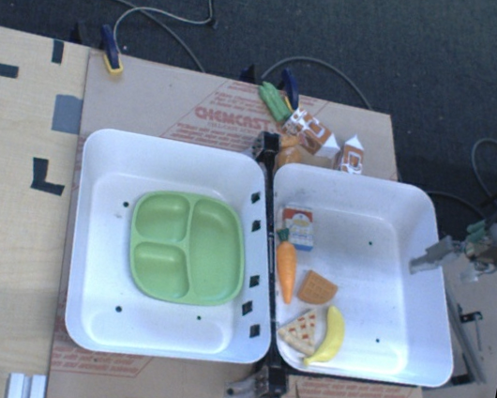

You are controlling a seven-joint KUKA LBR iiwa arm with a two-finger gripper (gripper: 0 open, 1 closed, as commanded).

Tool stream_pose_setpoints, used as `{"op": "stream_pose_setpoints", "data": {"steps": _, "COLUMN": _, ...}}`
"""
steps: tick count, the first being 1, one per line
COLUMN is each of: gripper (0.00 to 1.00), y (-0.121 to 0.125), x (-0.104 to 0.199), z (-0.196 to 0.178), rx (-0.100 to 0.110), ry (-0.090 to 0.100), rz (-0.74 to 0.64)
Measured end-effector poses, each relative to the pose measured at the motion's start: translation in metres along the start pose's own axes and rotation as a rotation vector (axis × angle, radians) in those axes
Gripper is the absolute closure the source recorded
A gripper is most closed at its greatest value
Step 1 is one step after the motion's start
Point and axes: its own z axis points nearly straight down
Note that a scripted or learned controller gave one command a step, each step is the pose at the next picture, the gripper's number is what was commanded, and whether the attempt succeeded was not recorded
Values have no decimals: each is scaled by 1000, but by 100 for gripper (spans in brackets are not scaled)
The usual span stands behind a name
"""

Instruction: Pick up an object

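The right white bin (399, 210) holds several toy foods along its left side: a small red and white carton (298, 227), an orange carrot (285, 269), a brown toast piece (317, 288), a yellow banana (330, 335) and a pizza slice (300, 331). The gripper (433, 255) shows as a grey part over the bin's right rim, well to the right of the foods and apart from them. Nothing is seen in it.
The left white bin (111, 169) holds a green divided plate (187, 247). Behind the bins on the cardboard lie a green object (274, 102) and small cartons (309, 135). Cables run across the dark floor at the back.
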Motion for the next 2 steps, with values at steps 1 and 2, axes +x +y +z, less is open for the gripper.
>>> {"op": "stream_pose_setpoints", "data": {"steps": 1, "gripper": 0, "y": -21, "x": 79, "z": 38, "rx": 1, "ry": 2, "rz": -2}}
{"op": "stream_pose_setpoints", "data": {"steps": 2, "gripper": 0, "y": -9, "x": 115, "z": 187, "rx": -3, "ry": 2, "rz": -1}}
